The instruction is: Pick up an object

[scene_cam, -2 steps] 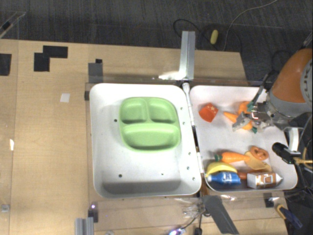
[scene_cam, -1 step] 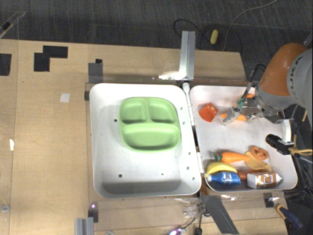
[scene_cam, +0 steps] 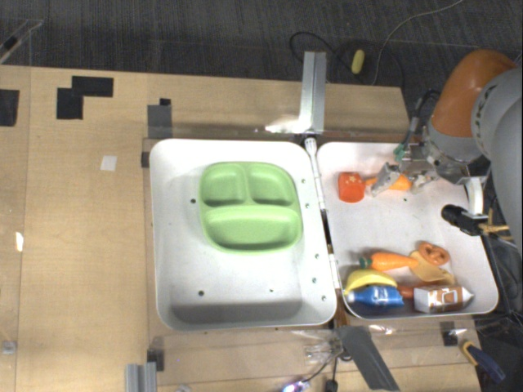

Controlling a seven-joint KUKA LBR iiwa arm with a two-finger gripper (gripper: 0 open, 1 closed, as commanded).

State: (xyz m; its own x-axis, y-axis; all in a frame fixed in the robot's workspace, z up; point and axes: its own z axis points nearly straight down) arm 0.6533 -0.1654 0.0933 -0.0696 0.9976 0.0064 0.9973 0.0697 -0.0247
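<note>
Wooden bench under two white bins.

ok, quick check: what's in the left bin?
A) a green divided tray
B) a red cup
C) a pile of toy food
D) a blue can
A: the left bin holds a green divided tray with three compartments; the red cup and the pile of toy food are in the right bin.
</note>
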